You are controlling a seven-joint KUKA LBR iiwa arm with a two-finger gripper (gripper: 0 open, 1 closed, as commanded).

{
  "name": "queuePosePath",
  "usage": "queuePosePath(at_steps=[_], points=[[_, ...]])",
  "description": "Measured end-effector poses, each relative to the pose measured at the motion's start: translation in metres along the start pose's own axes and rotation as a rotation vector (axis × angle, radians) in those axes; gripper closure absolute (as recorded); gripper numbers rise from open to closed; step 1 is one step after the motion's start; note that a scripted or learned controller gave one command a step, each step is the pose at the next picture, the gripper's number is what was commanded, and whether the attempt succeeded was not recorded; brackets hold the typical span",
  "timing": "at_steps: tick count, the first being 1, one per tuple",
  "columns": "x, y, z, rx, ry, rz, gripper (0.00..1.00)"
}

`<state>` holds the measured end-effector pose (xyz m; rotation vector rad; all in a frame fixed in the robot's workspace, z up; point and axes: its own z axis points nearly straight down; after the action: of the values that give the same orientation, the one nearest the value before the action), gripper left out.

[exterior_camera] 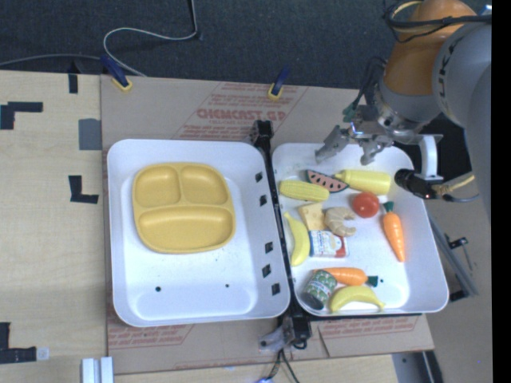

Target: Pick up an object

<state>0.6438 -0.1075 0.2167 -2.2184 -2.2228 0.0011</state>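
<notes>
Inventory, all places given relative to the right bin [423, 290].

- My hand [351, 144] — over the bin's far rim, above the far-left corner. Fingers spread apart, nothing between them.
- Watermelon slice [327, 181] — in the bin, far left, just below my hand.
- Corn cob [303, 190] — against the bin's left wall, touching the watermelon slice's near edge.
- Yellow squash-like piece [366, 182] — far middle of the bin, lying crosswise, just right of the watermelon slice.
- Tomato [366, 205] — centre of the bin, just near of the yellow piece.
- Large carrot [393, 234] — right side of the bin, lying lengthwise, leaf end beside the tomato.
- Cheese wedge [312, 216] and a tan lumpy piece [341, 221] — centre-left of the bin, touching one another.
- White packet [328, 245] — just near of those two.
- Long banana [297, 240] — along the bin's left wall, beside the packet.
- Small carrot [346, 276] — near part of the bin, lying crosswise.
- Green can [320, 288] — near-left corner of the bin, tipped on its side.
- Short banana [355, 298] — against the bin's near wall, right of the can.
- Left bin [128, 294] — adjoining the right bin's left wall; it holds a yellow divided plate [184, 207] in its far half.
- Tabletop [48, 238] — carries both bins on a cardboard sheet [231, 110].
</notes>
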Motion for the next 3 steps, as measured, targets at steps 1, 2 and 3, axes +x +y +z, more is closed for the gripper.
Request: queuePosePath(at_steps=[1,2,3], points=[[0.004,0.015,0.132,-0.003,-0.001,0.000,0.00],[0.004,0.014,0.123,0.006,0.001,-0.002,1.00],[0.064,-0.015,0.032,-0.001,0.001,-0.001,1.00]])
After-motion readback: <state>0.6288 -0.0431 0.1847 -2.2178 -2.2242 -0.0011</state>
